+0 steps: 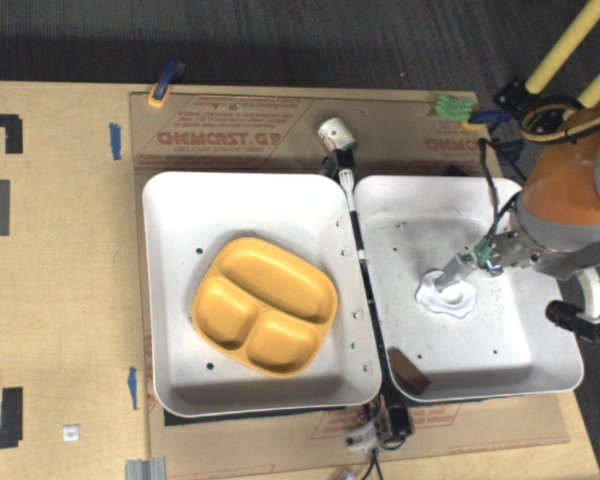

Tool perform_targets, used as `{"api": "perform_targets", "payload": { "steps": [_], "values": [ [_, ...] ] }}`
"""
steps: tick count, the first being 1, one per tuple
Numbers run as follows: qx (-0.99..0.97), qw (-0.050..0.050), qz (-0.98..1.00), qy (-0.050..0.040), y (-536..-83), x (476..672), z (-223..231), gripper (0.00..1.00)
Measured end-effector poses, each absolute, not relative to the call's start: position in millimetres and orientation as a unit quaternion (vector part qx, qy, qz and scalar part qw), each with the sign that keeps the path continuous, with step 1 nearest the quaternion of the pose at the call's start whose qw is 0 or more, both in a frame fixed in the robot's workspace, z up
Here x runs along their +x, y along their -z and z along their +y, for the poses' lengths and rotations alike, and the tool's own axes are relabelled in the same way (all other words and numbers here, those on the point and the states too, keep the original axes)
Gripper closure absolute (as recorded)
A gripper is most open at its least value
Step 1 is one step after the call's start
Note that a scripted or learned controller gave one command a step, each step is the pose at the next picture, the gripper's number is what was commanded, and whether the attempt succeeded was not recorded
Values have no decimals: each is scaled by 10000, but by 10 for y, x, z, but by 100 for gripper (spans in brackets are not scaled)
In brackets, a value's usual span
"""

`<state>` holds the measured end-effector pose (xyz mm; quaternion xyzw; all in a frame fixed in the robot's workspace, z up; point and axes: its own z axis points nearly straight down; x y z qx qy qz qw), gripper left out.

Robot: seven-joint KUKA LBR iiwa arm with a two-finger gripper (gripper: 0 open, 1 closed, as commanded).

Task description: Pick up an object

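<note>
A small white, glossy object [448, 297] lies near the middle of the right bin [540, 368]. My gripper [454, 274] reaches in from the right and is low over that object's upper edge, touching or nearly touching it. A small dark brown block [408, 371] rests by the right bin's front left corner. In the left bin [170, 268] lies a large yellow divided dish [265, 304], well away from the gripper.
The grey arm with its orange band [565, 188] covers the right bin's right side. A black divider with a white knob [334, 133] runs between the bins. Cardboard and the wooden bench surround them.
</note>
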<state>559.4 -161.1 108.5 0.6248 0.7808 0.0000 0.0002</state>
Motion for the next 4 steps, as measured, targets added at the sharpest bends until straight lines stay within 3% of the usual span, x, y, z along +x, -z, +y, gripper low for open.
{"api": "perform_targets", "payload": {
  "steps": [1, 2, 3, 4],
  "values": [
    [6389, -11, 7693, 0, -871, 5225, -974, 0],
    [6397, 4, 7686, -10, -975, 5234, -979, 100],
    [6396, 3, 7687, -10, -975, 5234, -979, 0],
    [5339, 4, 8456, -8, -856, 5235, -1036, 0]
  ]
}}
